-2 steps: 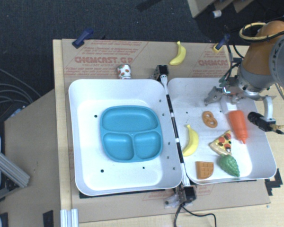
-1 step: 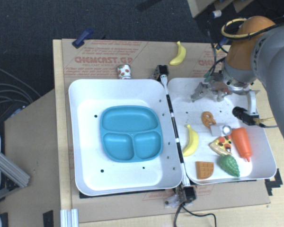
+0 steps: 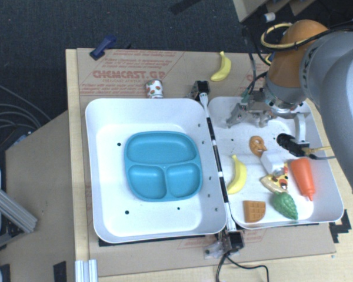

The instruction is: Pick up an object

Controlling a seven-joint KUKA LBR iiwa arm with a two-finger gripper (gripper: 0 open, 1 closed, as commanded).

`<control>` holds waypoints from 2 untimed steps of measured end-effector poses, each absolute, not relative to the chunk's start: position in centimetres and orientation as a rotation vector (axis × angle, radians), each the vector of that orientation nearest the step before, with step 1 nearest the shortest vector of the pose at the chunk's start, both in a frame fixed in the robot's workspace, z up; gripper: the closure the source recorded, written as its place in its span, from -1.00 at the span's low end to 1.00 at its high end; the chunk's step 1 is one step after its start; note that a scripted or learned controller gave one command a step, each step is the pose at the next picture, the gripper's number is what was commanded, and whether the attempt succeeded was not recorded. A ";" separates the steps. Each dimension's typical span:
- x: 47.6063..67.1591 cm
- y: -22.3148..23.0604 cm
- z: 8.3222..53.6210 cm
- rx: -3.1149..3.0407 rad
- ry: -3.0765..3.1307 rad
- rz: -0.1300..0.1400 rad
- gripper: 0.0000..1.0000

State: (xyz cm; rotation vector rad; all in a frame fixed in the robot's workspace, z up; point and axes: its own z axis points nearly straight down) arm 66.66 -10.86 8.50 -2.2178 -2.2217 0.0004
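Camera view: our gripper (image 3: 249, 114) hovers spread and empty over the right bin (image 3: 328, 211); we judge the banana (image 3: 237, 175) light, stiff, slick, best pinched across its middle

Left bin (image 3: 100, 157) holds a blue divided tray (image 3: 162, 164). Right bin (image 3: 238, 107) holds a banana (image 3: 237, 175), carrot (image 3: 304, 177), waffle (image 3: 254, 210) and green item (image 3: 285, 205). Gripper (image 3: 251, 115) hovers over the bin's far edge.
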 end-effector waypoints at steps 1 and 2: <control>66.7 -10.9 9.5 -2.219 -2.223 0.001 1.00; 66.7 -10.9 9.5 -2.218 -2.223 0.001 -1.00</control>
